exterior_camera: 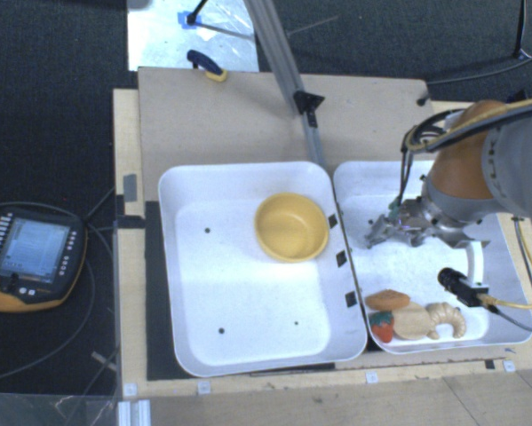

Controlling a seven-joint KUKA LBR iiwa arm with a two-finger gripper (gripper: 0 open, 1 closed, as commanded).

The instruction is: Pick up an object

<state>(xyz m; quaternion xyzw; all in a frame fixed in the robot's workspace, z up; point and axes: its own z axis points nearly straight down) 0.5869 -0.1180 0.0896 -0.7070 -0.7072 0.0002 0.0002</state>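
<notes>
We find the arm (483, 171) over the right bin (365, 177), its gripper (383, 231) low above bare floor; whether it is open or shut we cannot tell. We judge this the approach step: the food pieces (416, 316) lie near the bin's front edge, apart from the gripper, so the next move calls for repositioning there.
</notes>
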